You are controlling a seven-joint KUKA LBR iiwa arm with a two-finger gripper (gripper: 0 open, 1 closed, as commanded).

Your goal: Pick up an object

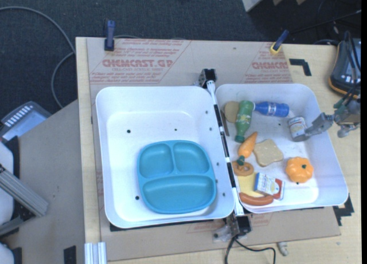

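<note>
1. Broadly, a board-covered surface [172, 56], printed in red and lying flat under two shallow white bins set side by side; probably laid so to give the arm one level working area.
2. Left bin [114, 142]: holds a single blue divided plate [176, 176], resting flat toward the near edge, well apart from everything else.
3. Right bin [327, 165]: holds all the small things, loosely scattered, most likely so that each may be reached singly.
4. Gripper [309, 129]: reaches in over the right rim at a slant, tip just beside a small can [296, 125]. Released or clenched, cannot tell; nothing seen grasped. Seemingly aimed at the can as the thing to pick up, though touching or just short cannot be told.
5. Next in size, an orange pumpkin [299, 169] sitting alone near the right wall, and a slice of bread [268, 153] lying flat in the middle.
6. Then a green bottle [243, 118] and a blue bottle [272, 109], both on their sides at the far end, meeting near the caps.
7. Smaller still, a carrot [248, 144] tilted between green bottle and bread.
8. Lastly a little carton [265, 183] with a sausage [257, 199] curled beside it at the near edge.
</note>
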